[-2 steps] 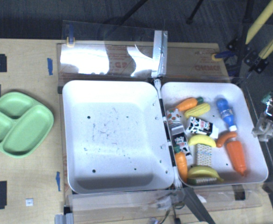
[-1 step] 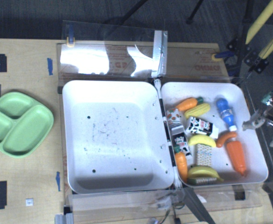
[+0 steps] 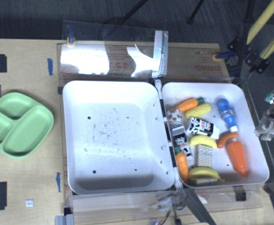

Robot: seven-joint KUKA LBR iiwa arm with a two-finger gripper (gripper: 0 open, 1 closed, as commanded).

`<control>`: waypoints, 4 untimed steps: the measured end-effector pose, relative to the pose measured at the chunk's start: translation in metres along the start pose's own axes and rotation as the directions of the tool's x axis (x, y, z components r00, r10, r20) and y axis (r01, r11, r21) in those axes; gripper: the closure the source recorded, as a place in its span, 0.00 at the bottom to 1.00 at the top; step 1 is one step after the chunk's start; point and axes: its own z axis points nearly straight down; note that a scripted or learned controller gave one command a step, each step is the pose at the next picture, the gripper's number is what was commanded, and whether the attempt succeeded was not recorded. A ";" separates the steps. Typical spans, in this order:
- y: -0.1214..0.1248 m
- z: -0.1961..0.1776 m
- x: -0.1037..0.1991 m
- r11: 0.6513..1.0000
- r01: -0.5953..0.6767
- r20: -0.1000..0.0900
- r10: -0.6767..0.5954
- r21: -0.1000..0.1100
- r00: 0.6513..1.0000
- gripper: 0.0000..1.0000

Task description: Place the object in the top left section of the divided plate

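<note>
Partly cut-off gripper [image 3: 269, 125] at frame edge

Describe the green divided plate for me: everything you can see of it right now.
The green divided plate is pale green, looks like smooth plastic, with a rounded outline and raised ridges that split it into three sections: two smaller ones toward the top and left, one long one along the lower right. It lies flat and right way up on the wooden bench, left of the left white bin and apart from it. All three sections look bare. Nothing touches it but the bench.
</note>
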 end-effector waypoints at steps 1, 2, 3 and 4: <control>0.023 -0.054 0.008 0.998 -0.058 0.000 0.058 -0.003 0.998 1.00; -0.001 -0.031 -0.004 1.000 0.005 0.000 -0.005 0.000 1.000 1.00; 0.000 -0.041 -0.004 1.000 0.005 0.001 -0.005 0.000 1.000 1.00; 0.001 -0.050 -0.004 1.000 0.005 0.001 -0.005 -0.001 1.000 1.00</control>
